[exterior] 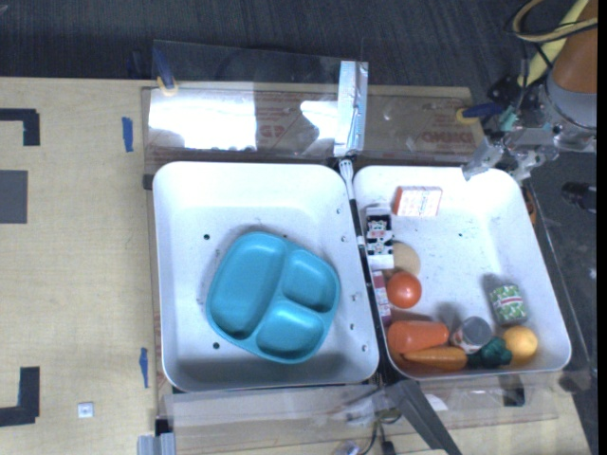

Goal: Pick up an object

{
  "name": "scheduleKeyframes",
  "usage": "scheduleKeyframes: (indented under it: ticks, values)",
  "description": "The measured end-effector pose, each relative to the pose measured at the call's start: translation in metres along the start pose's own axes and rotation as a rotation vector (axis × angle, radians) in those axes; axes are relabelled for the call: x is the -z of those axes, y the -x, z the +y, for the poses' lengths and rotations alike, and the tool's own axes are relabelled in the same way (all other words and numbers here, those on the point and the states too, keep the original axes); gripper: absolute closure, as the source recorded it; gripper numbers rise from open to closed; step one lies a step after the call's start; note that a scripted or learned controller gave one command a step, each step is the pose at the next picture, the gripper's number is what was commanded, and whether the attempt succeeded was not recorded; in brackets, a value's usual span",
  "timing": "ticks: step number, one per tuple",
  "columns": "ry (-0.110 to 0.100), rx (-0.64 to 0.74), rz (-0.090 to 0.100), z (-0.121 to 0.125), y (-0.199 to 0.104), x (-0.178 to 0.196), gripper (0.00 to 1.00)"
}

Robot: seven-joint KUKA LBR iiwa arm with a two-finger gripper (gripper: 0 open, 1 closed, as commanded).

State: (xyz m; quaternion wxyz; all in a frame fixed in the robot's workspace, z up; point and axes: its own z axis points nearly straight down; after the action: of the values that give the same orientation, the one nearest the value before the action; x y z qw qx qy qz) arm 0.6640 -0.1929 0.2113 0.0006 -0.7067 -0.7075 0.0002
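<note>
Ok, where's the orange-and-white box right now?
The orange-and-white box lies in the right bin, near its far edge, just right of the small black-and-white carton by the divider.

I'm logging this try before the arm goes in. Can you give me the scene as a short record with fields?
left bin: holds a blue divided plate
right bin: small orange box near the back, tomato, carrot, green can, yellow fruit
clutter: most things sit crowded along the right bin's front edge
hand: above the right bin's back right corner, holding nothing seen
</note>
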Motion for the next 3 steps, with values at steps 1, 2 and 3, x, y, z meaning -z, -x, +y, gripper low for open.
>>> scheduleKeyframes:
  ticks: [1, 2, 3]
  values:
    - [-0.006, 0.191, 0.002, -0.04, -0.032, -0.119, 0.0]
    - [-0.015, 0.133, 0.025, 0.005, 0.016, -0.117, 0.0]
    - [0.01, 0.136, 0.0, 0.009, 0.021, -0.105, 1.0]
